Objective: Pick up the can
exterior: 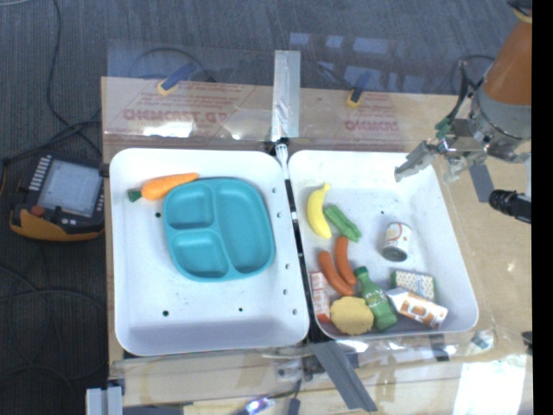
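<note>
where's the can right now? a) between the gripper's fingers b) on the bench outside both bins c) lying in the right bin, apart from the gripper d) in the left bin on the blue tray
c: the can lies on the floor of the right bin, right of the sausages, while the gripper is up at the bin's far right corner, well apart from it.

The left bin (138,318) holds a tray (218,228), with a carrot (166,184) behind it. In the right bin (449,258), the can (397,240) lies right of the banana (318,210), behind the cartons (416,296).
</note>
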